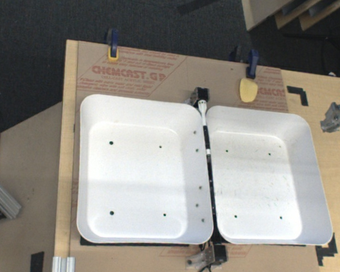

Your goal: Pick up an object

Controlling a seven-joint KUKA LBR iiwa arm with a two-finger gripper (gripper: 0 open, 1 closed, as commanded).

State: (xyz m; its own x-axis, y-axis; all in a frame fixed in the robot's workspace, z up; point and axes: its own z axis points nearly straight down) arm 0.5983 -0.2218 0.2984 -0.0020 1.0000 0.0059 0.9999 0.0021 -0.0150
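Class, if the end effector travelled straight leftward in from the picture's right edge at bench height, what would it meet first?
Likely the right bin, at its outer rim, though depth is unclear.

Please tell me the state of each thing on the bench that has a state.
Left bin: flat on the board, upright.
Right bin: flat, upright, its edge touching the left bin.
Left clamp: gripping the board's far edge.
Right clamp: gripping the same edge.
Board: lying flat under both bins.

left bin [89, 154] beside right bin [310, 177], rims touching | both on board [135, 68] | clamps [112, 45] behind
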